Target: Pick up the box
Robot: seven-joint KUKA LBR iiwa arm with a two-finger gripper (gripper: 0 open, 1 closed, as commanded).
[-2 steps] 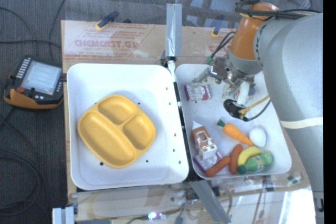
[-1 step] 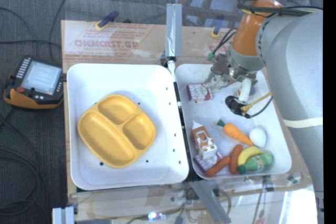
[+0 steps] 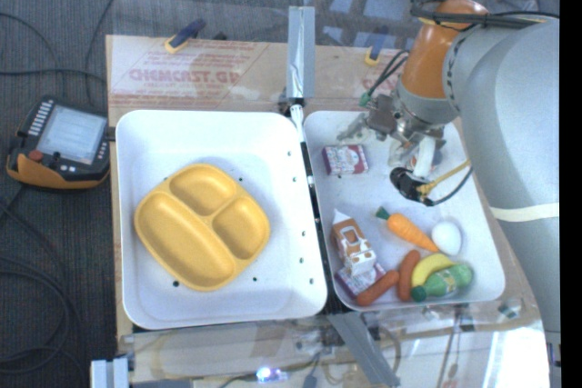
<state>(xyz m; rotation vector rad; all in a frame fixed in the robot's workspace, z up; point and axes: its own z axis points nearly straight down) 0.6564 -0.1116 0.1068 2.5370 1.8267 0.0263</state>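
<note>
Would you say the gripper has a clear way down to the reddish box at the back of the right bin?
Probably yes: the box lies apart from the other items, nothing on top of it, and the gripper hangs just beside it.

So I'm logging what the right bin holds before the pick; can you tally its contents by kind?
Boxes: 2 (small box, carton)
Carrots: 1 (carrot)
Eggs: 1 (egg)
Sausages: 2 (sausage, second sausage)
Yellow-green toy: 1 (toy, kind unclear)
Total: 7
</note>
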